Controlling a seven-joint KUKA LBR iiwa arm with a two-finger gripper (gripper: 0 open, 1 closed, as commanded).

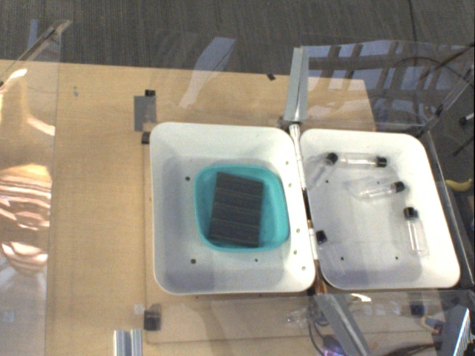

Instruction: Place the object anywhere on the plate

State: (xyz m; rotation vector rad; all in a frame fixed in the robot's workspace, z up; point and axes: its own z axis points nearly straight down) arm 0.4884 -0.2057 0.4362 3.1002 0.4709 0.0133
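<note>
Dark ribbed block (237, 211) lies on teal plate (276, 217) in left bin (167, 206); task looks met. Gripper state: cannot tell. Right bin (438, 199) holds what seem clear vials (355, 159). Risk: a regrasp could drag the block off.

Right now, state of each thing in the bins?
Teal plate: flat in the left bin, loaded.
Dark ridged block: lying flat on the plate, nothing touching it.
Right bin: holds clear tubes.
Clear tubes: capped black, lying on their sides, scattered apart.
</note>
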